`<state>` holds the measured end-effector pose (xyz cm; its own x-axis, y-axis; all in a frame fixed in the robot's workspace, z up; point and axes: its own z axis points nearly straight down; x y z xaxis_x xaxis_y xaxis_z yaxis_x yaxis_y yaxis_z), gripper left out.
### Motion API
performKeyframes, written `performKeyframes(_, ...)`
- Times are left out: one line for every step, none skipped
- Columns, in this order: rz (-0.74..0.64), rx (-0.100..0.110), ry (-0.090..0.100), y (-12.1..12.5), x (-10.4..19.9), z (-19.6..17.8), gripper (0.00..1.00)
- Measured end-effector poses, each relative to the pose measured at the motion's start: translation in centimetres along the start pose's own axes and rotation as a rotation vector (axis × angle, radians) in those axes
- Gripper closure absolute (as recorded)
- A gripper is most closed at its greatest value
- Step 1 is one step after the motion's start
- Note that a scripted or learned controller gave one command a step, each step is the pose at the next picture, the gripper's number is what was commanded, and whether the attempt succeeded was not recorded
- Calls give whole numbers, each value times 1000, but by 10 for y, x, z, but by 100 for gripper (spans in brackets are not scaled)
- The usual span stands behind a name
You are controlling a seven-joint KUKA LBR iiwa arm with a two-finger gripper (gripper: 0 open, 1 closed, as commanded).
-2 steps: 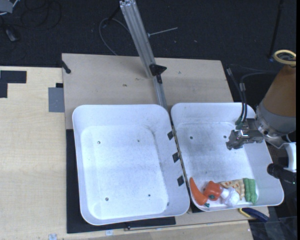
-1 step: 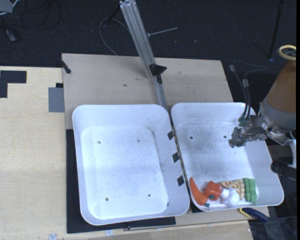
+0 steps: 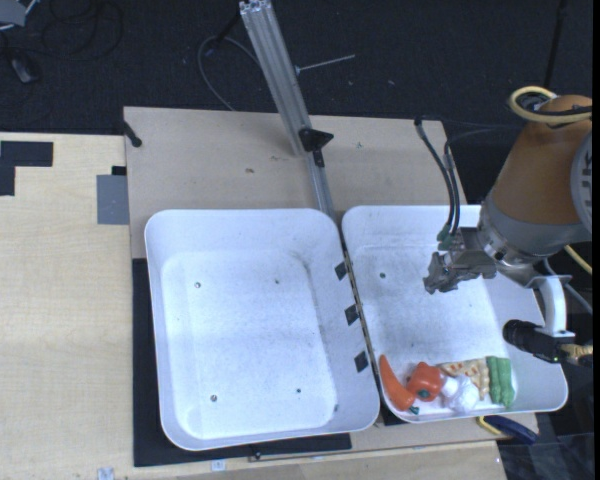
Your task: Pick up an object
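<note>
1. The end effector point(image 3: 446, 274) is hanging over the bare middle of the right bin point(image 3: 400, 230), well apart from the objects; whether it is spread or pressed together I cannot tell, and nothing is showing in its grip
2. The things to pick are lying bunched along the near edge of that bin: an orange curved piece point(image 3: 394, 382), a red-orange object point(image 3: 426, 378), a white lump point(image 3: 463, 395), a tan piece point(image 3: 467, 370) and a green piece point(image 3: 500, 381), touching one another
3. The left bin point(image 3: 180, 230) is sitting beside it on the tabletop point(image 3: 50, 268)
4. By my reading the approach step is in hand, with no grasp made yet
5. The next move is calling for travel toward the near edge, choosing one outer piece, then descending without striking the wall
</note>
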<state>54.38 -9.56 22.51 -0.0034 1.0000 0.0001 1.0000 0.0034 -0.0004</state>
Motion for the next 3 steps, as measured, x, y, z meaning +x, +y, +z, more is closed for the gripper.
performKeyframes(0, 1, 0, 17, 57, 5, 100)
performKeyframes(1, 1, 0, 30, 104, 14, 100)
performKeyframes(0, 1, 1, 31, 158, 14, 100)
